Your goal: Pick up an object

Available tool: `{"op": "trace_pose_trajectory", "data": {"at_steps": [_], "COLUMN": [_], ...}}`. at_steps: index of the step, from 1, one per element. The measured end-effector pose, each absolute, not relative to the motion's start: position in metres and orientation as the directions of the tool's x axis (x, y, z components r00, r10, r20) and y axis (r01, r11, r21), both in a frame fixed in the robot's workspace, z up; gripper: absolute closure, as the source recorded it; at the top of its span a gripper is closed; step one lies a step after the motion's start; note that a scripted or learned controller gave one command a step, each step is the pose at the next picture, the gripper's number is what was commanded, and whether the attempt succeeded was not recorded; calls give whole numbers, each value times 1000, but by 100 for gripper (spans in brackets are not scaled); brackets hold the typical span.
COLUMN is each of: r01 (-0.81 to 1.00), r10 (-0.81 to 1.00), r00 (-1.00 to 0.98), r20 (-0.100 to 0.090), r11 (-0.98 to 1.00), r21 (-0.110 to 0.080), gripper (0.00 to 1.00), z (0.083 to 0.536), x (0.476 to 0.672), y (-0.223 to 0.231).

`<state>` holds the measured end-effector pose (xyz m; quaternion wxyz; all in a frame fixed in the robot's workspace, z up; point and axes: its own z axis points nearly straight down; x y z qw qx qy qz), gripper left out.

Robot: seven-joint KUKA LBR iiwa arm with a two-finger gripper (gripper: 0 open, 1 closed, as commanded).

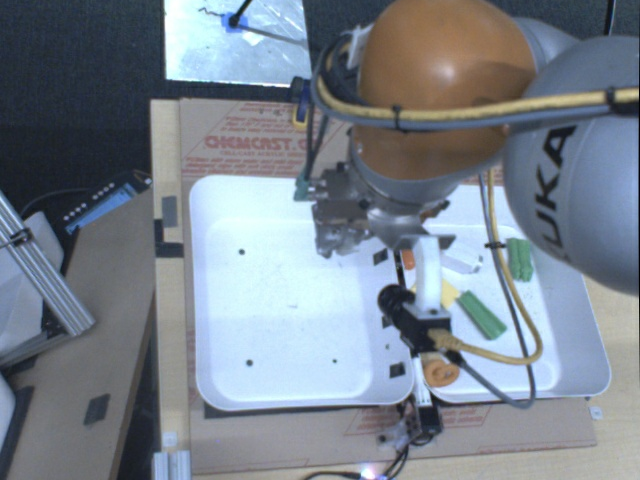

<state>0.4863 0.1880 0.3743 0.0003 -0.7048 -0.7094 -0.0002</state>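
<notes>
My gripper point(333, 230) hangs over the far right part of the left bin point(270, 308), close to the wall between the two bins. I see nothing held in it. In the right bin point(585, 353) lie a long green block point(481, 316), a ridged green block point(520, 259), a yellow piece point(450, 295), a white piece point(462, 262), a small orange piece point(407, 260) and a round orange thing point(439, 372) at the near edge. The arm's orange band and grey body hide much of the right bin's far side.
Both bins rest on a cardboard sheet point(240, 138). A shiny foil sheet point(235, 28) lies beyond it. A metal rail point(45, 278) and a small blue-edged device point(105, 200) sit on the bench to the left.
</notes>
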Motion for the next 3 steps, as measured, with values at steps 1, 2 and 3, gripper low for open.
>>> {"op": "trace_pose_trajectory", "data": {"at_steps": [1, 2, 3], "r01": [1000, 1000, 1000], "r10": [1000, 1000, 1000], "r00": [-6, -1, -3], "r20": [1, 1, -1], "r11": [6, 1, 3], "r21": [1, 4, -3], "gripper": [100, 100, 100], "z": [363, 334, 308], "x": [487, 550, 518], "y": [219, 235, 234]}}
